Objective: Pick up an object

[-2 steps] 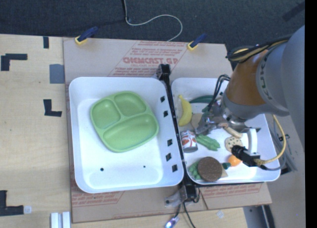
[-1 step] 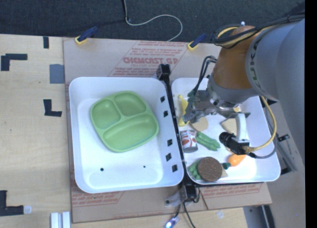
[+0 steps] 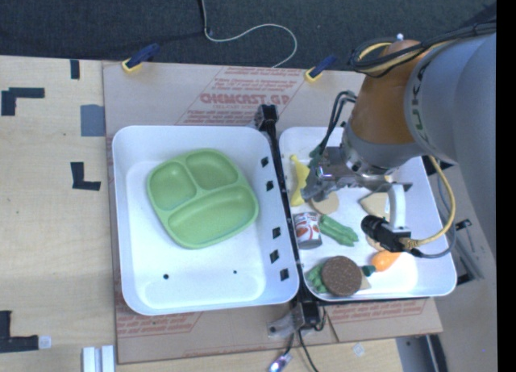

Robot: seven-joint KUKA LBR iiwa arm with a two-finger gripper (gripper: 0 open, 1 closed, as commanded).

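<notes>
I have the arm (image 3: 387, 112) down over the right bin (image 3: 431, 282), with the gripper (image 3: 321, 185) low at the bin's left side. I cannot tell from this slant whether it is released or clenched, and I see nothing I could call held. Candidates for the pick: a yellow piece (image 3: 300, 178) sits just beside the gripper on its divider side, partly masked by it; a can (image 3: 307, 229) lies just below the gripper in the view, against the divider (image 3: 278, 201); a green pod (image 3: 339, 230) lies next to the can, toward the bin's middle; a brown disc (image 3: 341, 275) and a carrot (image 3: 385, 261) are further off, near the front wall. The left bin (image 3: 129, 225), holding a green tray (image 3: 203, 197), is well apart and not relevant. Judgement: the yellow piece is the nearest target. To do it well I would centre over it before descending, keep clear of the divider, and confirm the item sits in the grasp before lifting. Risk: clutter is tight here, so the can or pod may get nudged.
</notes>
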